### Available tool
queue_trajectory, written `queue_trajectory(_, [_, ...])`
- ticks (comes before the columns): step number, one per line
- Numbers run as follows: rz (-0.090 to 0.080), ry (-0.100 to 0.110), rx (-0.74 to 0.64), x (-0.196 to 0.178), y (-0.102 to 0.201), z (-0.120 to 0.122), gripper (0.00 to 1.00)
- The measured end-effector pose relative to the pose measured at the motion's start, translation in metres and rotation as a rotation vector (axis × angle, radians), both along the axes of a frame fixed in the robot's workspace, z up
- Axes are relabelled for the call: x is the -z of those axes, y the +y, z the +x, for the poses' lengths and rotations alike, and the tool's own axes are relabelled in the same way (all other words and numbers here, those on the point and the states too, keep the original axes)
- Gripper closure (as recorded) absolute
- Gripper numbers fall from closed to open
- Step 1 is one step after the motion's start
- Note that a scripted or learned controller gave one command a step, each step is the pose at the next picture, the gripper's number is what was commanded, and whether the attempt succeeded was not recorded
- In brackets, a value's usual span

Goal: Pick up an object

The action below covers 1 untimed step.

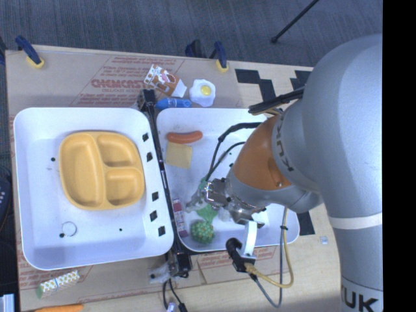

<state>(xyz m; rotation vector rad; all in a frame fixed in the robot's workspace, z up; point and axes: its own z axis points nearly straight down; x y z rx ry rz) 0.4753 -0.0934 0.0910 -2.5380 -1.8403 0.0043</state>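
At the far left, a blue and yellow clamp (30, 52) is fixed to the back edge of the surface (78, 70), which is covered with printed cardboard. A small wrapped packet (58, 282) lies on the front left corner of the surface, outside the bins. The left bin (32, 239) is seen to hold a yellow divided tray (101, 169), set roughly in its middle, and a small clear ring (68, 229) lies near the bin's front left part, apart from the tray.

Behind the bins, on the surface, a red and white patterned packet (159, 78), a blue object (173, 103) and a toy fried egg (203, 91) are grouped close together, and a second blue and yellow clamp (220, 56) is fixed just behind them.

In the right bin (214, 119), a toy sausage (184, 136) lies near the back wall, with a pale yellow cheese slice (179, 155) just in front of it. Nearer the front, a green bumpy ball (201, 231) rests beside a flat green piece (207, 212), which is partly covered by the arm's end.

The claw (209, 199) is positioned low over the right bin, just above the green piece and close behind the green ball. Whether it is open or closed cannot be told, and nothing can be seen gripped in it. The grey arm with its orange band (257, 164) is seen reaching in from the right, above the bin's right half.
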Motion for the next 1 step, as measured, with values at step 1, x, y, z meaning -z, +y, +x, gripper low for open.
queue_trajectory(1, [0.002,0.002,-0.004,-0.0099,0.0003,0.0001,1.00])
